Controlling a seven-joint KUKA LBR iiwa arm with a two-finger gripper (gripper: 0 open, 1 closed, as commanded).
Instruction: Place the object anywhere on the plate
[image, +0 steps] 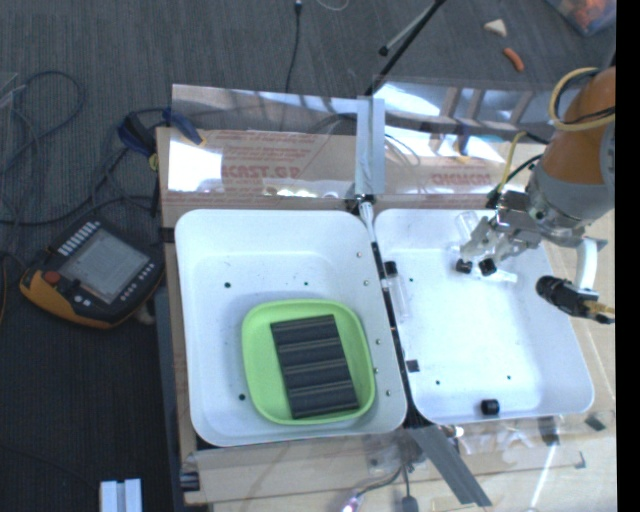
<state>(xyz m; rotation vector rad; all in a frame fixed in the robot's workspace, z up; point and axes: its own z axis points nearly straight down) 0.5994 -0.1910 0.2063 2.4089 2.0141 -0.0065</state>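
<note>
Plate (258, 330), green, sits in the left bin (200, 260) toward its near side. Object (314, 366), a dark ribbed rectangular block, lies flat on the plate and covers most of its centre. Hand (476, 266) hangs over the far part of the right bin (520, 350), well apart from the plate, fingers spread with nothing between them. Arm (580, 150) enters from the right.

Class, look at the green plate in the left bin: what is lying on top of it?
A dark ribbed block lies on the green plate, covering most of its middle. The plate surface beneath the block is hidden.
</note>
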